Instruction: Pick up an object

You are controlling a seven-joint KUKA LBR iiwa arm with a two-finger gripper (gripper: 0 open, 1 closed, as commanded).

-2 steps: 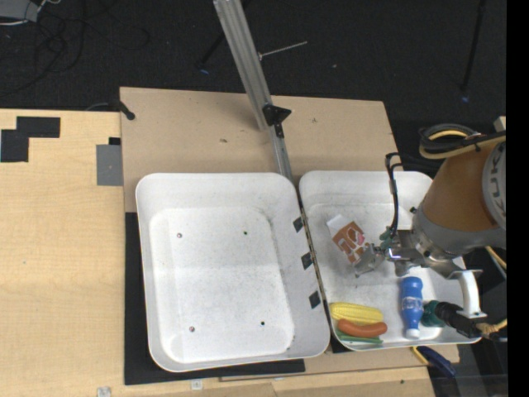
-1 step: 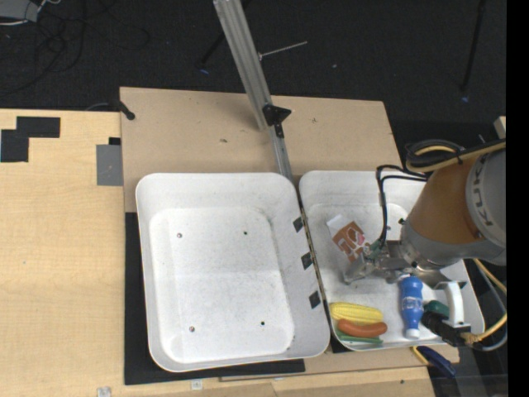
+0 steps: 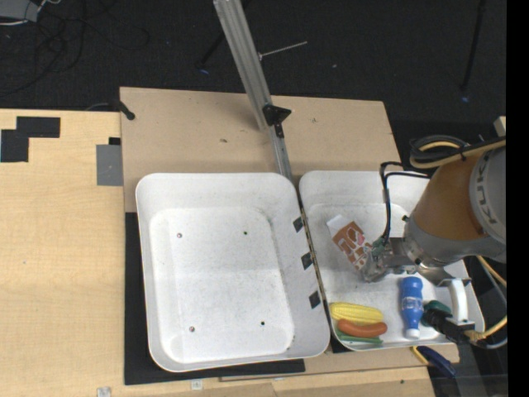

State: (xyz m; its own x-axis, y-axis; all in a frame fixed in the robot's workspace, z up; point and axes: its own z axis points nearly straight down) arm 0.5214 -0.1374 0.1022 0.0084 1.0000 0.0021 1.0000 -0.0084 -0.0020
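A brown-and-red patterned packet [image 3: 349, 240] lies flat near the middle of the right-hand bin [image 3: 347, 178], its long axis running from the far left down toward the near right. Its white end points at the bin's far left corner. The gripper [image 3: 374, 270] is low over the packet's near right corner, at or just beside its edge. From this angle it cannot be told whether the gripper is open or closed, or whether it touches the packet. The grey arm [image 3: 455, 209], with its orange band, reaches in from the right across the bin's rim.

Nearer the front, a blue bottle [image 3: 410, 301] lies almost straight front to back, just right of the gripper. A yellow piece [image 3: 357, 312] and an orange-red piece [image 3: 362, 329] lie side by side along the front wall, both lengthwise left to right. A small green item [image 3: 436, 308] sits by the right wall.

The left-hand bin [image 3: 207, 179], white and shallow, adjoins the right one, and black clips [image 3: 306, 260] mark the seam between them. Both bins rest on a brown board [image 3: 331, 126]. A pale wooden surface [image 3: 58, 255] extends to the left. A slanted aluminium rail [image 3: 246, 56] rises behind the bins, over a dark floor [image 3: 124, 31] strewn with cables.
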